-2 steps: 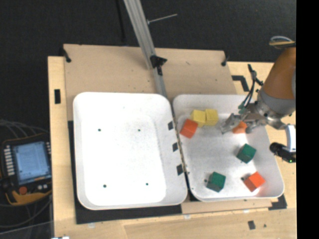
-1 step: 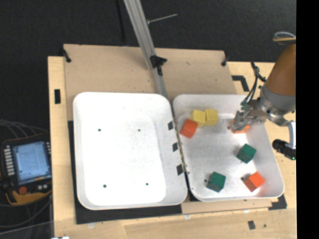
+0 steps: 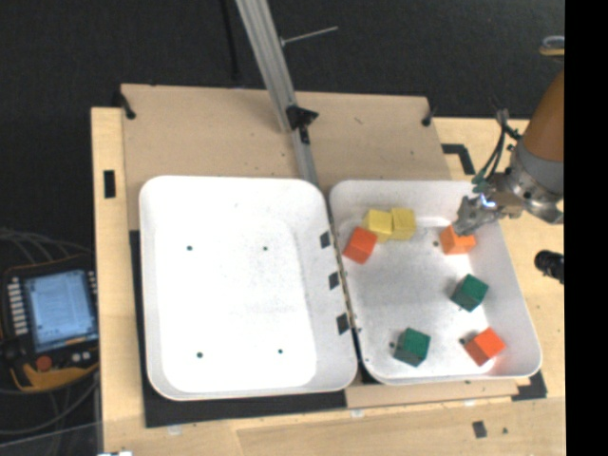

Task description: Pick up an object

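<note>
From the overhead camera view, the wooden desk (image 3: 399,126) carries two shallow white bins side by side. The left bin (image 3: 233,283) shows a bare white floor with a few small dark specks. The right bin (image 3: 432,350) holds the blocks: two yellow blocks (image 3: 391,223) sit touching each other near its far edge, with an orange block (image 3: 359,245) just beside them toward the divider between the bins. Two green blocks lie further forward, one (image 3: 468,293) near the right wall and another (image 3: 411,346) near the front edge, and a second orange block (image 3: 484,346) rests in the front right corner. The arm (image 3: 543,150) reaches in from the right, and its claw (image 3: 472,215) hangs low over a third orange block (image 3: 457,241) at the far right side of that bin, its tip right at the block's top; whether its fingers are spread or closed around the block cannot be told from here. A handheld screen unit (image 3: 52,316) lies off the desk at the left, and a slanted metal pole (image 3: 271,55) rises behind the bins.
</note>
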